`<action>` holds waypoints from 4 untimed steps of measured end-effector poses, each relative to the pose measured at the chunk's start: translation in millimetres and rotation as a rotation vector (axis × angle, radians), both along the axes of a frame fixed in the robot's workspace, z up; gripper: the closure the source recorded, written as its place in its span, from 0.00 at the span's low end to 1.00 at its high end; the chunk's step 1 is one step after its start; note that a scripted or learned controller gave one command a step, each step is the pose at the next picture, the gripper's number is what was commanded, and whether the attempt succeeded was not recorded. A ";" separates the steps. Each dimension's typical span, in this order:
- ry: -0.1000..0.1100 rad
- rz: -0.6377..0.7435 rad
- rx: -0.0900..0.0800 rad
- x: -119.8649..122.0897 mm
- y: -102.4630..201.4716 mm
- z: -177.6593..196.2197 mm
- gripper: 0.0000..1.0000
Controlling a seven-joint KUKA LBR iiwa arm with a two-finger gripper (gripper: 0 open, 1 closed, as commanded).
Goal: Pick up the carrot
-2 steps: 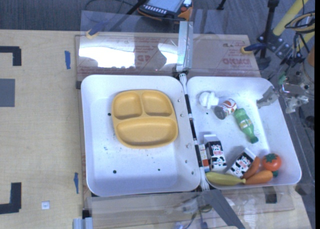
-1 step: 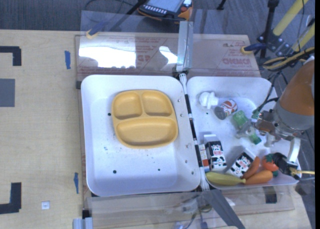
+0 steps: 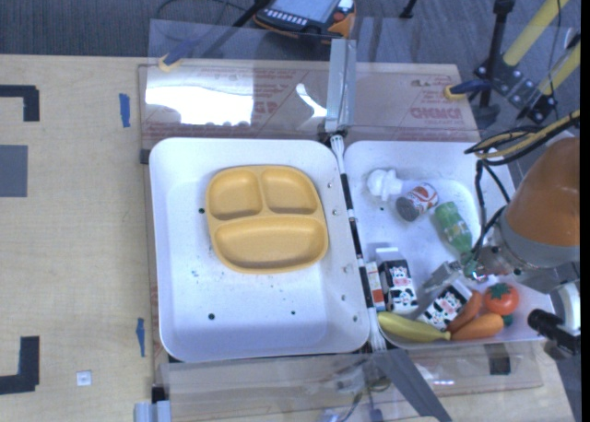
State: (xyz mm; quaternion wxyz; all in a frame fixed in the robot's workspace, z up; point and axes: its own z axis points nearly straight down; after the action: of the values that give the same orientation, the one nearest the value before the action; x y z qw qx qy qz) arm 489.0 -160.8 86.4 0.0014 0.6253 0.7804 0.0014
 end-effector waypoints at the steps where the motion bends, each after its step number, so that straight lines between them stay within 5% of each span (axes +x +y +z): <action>1: -0.008 -0.002 -0.003 1.9 -0.7 11.2 1.00; 2: 0.000 0.187 -0.002 -8.9 43.1 81.9 1.00; 3: 0.000 0.895 -0.003 -8.6 101.1 98.5 1.00; 4: -0.002 0.404 -0.004 -8.3 62.5 209.2 1.00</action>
State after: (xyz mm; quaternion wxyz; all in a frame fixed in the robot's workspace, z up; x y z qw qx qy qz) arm 480.7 -98.3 295.6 0.0032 0.4558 0.8901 0.0006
